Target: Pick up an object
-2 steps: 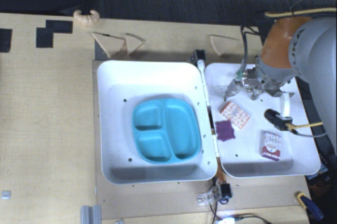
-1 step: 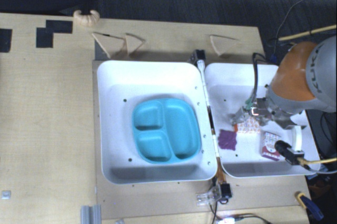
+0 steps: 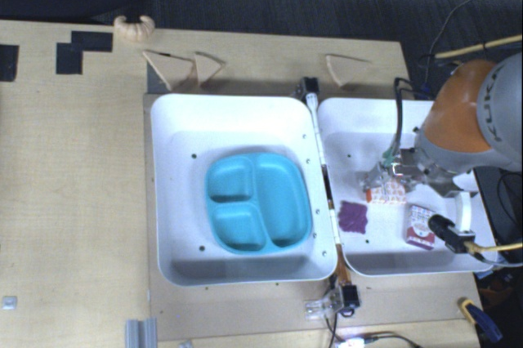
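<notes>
Reaching in from the right, the arm [image 3: 470,122] sets its gripper [image 3: 391,173] low in the right bin [image 3: 359,126], just over a small orange-and-white packet [image 3: 387,191]; whether the pincer is open or closed I cannot tell. Three loose things lie there: that packet, one purple piece [image 3: 353,216] and one red-and-white carton [image 3: 420,227] (possibly a juice box). One blue divided tray [image 3: 257,201] fills the left bin [image 3: 176,175].

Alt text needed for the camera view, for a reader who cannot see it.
The grey arm's gripper hangs low in the right bin, over a small orange-and-white item, with a purple piece and a red-and-white packet nearby. The left bin holds a blue divided tray.
</notes>
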Tool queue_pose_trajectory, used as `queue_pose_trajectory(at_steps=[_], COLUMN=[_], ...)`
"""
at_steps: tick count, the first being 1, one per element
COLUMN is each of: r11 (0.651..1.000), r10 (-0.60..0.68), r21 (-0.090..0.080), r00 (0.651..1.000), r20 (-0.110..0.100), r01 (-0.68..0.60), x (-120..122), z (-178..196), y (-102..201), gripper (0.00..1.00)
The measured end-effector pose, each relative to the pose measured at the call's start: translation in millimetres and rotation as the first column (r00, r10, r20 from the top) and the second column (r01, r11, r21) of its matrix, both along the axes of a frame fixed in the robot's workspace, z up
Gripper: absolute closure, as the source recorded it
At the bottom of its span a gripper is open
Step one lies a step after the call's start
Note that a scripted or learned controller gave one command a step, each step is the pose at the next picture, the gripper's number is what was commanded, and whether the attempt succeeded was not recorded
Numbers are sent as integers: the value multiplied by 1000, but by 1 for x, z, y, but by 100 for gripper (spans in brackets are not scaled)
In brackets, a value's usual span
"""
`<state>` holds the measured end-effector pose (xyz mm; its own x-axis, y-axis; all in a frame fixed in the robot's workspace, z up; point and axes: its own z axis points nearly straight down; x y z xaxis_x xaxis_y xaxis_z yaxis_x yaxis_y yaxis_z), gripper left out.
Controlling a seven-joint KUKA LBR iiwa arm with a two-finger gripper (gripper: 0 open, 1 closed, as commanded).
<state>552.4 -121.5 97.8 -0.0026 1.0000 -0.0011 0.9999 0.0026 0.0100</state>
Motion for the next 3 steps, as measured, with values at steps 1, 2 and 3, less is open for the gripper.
queue_pose_trajectory(at_steps=[1, 2, 3], r11=[1000, 1000, 1000], r10=[2, 2, 3], r21=[2, 3, 3], r00=[1000, 1000, 1000], r20=[-7, -9, -8], r01=[-2, -2, -3], x=[-30, -64, -65], z=[87, 117, 114], y=[62, 112, 129], gripper=[100, 100, 100])
